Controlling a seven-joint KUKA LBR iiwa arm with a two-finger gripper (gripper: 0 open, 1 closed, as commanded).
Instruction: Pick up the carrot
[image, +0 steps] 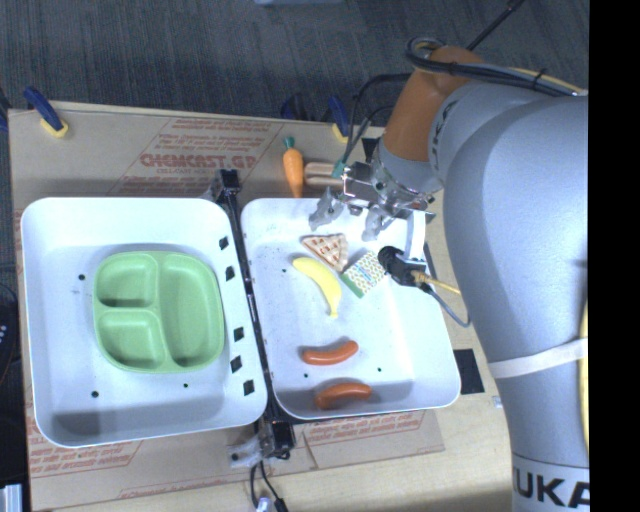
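Behind the right bin's rim, the tapered orange carrot (292, 170) lies beside the released metal claw (348, 217).

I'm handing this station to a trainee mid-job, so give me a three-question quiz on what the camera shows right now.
1. True or false: the carrot lies inside the right bin.
2. Which item lies nearest the hand? A) pizza slice B) banana C) lower sausage
3. What sits in the left bin?

Key
1. False: it lies on the cardboard just beyond the bin's far rim.
2. A
3. A green divided plate with three compartments.
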